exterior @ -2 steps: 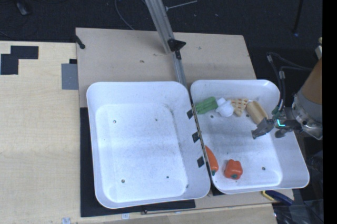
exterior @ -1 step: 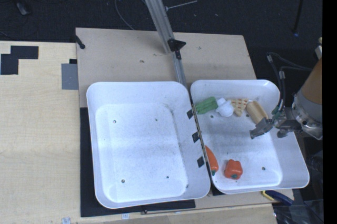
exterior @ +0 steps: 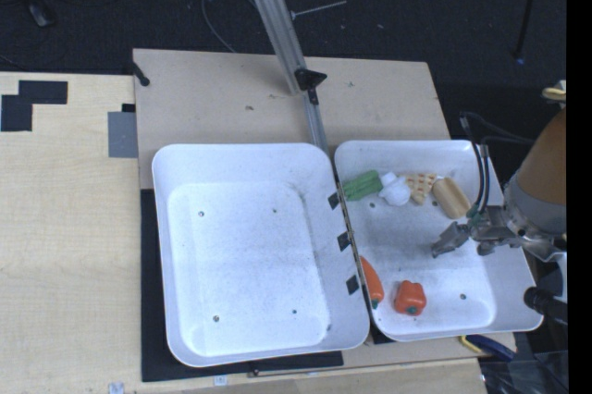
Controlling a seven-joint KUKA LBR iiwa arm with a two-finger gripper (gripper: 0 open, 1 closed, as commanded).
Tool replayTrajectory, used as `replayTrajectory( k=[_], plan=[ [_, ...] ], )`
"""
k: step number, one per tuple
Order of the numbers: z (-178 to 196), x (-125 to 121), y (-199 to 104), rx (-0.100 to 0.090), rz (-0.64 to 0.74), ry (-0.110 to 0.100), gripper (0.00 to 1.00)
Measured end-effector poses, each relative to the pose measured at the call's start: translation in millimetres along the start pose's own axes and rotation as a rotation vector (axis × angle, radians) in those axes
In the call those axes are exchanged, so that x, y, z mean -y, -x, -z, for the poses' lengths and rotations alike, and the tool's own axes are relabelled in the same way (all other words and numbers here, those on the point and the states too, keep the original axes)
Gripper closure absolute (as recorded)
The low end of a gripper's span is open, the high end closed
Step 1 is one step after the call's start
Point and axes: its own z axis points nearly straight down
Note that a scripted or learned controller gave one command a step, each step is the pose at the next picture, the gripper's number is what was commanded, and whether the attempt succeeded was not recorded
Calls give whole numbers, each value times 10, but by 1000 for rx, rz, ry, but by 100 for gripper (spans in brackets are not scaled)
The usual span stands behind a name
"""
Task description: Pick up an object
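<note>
The right bin [exterior: 481,313] holds several small objects. A green block [exterior: 362,185] lies at its far left corner, with a white lump [exterior: 396,190] and a tan ridged piece [exterior: 422,187] beside it. A tan cylinder [exterior: 451,196] lies further right. An orange-red pepper-like object [exterior: 409,297] sits near the front, and an orange item [exterior: 371,281] rests against the left wall. My gripper [exterior: 450,241] hangs over the right half of this bin, fingers spread open and pointing left, with nothing between them. It is just in front of the tan cylinder.
The left bin [exterior: 245,258] sits beside the right one, joined by black clips [exterior: 343,240] along the shared wall. A metal rail [exterior: 277,22] slants up from behind the bins. The arm's orange band [exterior: 548,163] is at the right edge.
</note>
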Motion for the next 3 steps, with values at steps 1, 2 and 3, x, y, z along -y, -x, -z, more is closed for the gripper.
replayTrajectory(
  k=[1, 2, 3],
  plan=[
    [-607, 2, 52, 0, 0, -1, 0],
    [-660, -8, 57, 2, 0, 7, 0],
    [-550, -15, 61, 2, -2, 9, 100]
  ],
)
